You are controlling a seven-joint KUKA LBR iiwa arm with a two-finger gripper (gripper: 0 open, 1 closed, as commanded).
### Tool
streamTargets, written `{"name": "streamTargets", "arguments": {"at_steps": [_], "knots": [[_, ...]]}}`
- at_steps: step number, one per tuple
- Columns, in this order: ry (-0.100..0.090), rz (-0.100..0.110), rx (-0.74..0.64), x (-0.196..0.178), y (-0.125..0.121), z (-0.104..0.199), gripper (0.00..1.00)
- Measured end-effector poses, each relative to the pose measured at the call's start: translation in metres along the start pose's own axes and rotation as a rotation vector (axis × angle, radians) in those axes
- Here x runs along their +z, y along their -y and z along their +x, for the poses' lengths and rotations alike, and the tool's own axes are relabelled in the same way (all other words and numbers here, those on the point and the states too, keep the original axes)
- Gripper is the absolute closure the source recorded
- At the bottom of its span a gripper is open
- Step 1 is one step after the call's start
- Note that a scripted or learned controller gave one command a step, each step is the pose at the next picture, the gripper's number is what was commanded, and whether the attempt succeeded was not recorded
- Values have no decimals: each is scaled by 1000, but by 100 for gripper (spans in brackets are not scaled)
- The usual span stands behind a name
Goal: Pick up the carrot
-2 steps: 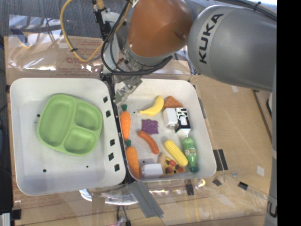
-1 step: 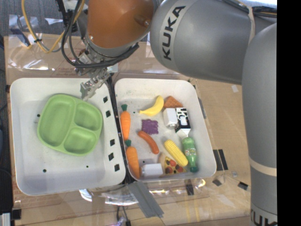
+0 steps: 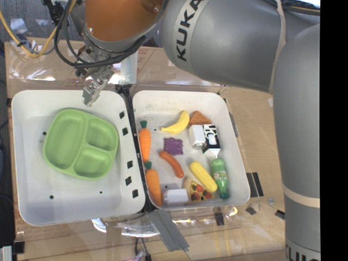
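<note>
Two carrots lie in the right bin point(image 3: 231, 140) along its left wall. One carrot point(image 3: 144, 143) is near the middle of that wall, and the second carrot point(image 3: 153, 185) is closer to the front corner. Both are orange with green tops and point towards the front. My gripper point(image 3: 90, 94) hangs over the far edge of the left bin point(image 3: 27, 162), above and behind the green plate point(image 3: 81, 143). It is well to the left of both carrots and apart from them. Nothing shows in it.
The right bin also holds a banana point(image 3: 176, 124), purple grapes point(image 3: 173, 145), a red sausage point(image 3: 172, 164), a corn cob point(image 3: 203, 176), a green bottle point(image 3: 219, 176), a white carton point(image 3: 205, 136) and a white box point(image 3: 175, 196). The arm's big grey body covers the top and right.
</note>
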State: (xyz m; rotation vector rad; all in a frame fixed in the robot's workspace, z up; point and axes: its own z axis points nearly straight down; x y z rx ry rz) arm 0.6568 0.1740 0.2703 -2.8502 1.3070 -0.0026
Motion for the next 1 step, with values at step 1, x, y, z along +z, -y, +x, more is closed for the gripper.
{"name": "streamTargets", "arguments": {"at_steps": [1], "knots": [[1, -3, -382, -41, -71, -37, 100]]}}
